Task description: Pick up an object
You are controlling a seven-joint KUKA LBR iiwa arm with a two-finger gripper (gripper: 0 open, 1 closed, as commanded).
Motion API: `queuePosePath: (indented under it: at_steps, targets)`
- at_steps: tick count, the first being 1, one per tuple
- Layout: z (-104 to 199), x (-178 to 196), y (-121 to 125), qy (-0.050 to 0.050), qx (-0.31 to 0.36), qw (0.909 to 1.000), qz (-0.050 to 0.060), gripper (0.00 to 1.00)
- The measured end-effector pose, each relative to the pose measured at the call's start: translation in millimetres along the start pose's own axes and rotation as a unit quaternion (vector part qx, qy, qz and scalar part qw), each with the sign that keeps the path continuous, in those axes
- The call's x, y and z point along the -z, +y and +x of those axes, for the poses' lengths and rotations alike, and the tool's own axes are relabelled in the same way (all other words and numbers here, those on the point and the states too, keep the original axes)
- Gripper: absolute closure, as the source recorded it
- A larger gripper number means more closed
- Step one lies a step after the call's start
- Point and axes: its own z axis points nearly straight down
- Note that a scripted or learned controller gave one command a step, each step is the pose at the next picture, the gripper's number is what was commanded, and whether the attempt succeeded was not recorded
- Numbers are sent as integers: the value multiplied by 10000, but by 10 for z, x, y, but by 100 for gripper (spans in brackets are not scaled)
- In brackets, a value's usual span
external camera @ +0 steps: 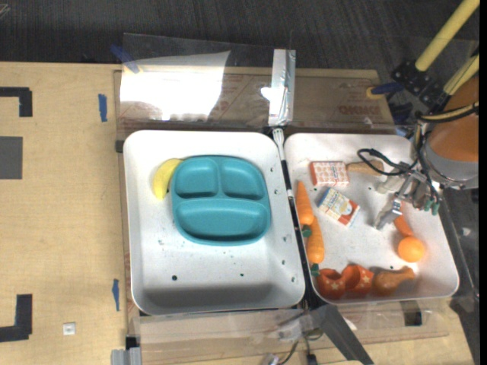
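Orange ball [411,249] beside end effector [386,217]

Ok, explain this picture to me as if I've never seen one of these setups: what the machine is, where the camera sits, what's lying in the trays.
One camera looks down at a slant on a bench with two shallow white bins. The machine is a robot arm, grey with an orange band, reaching in from the right. Its gripper, the two-finger grasping part, hangs low over the right bin; I see nothing between its fingers.

The left bin holds a teal divided plate with a yellow object tucked partly under its left edge.

The right bin holds a carrot along its left wall, two small cartons, a small orange ball, and red and orange toy food along the near wall.
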Motion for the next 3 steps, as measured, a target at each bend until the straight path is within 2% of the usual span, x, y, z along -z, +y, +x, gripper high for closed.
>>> queuePosePath:
  at_steps: [1, 2, 3]
  targets:
    - [430, 9, -282, 0, 86, 10000, 0, 0]
    - [937, 16, -507, -1, -250, 9997, -5, 0]
    - [888, 147, -501, -86, -247, 9997, -5, 100]
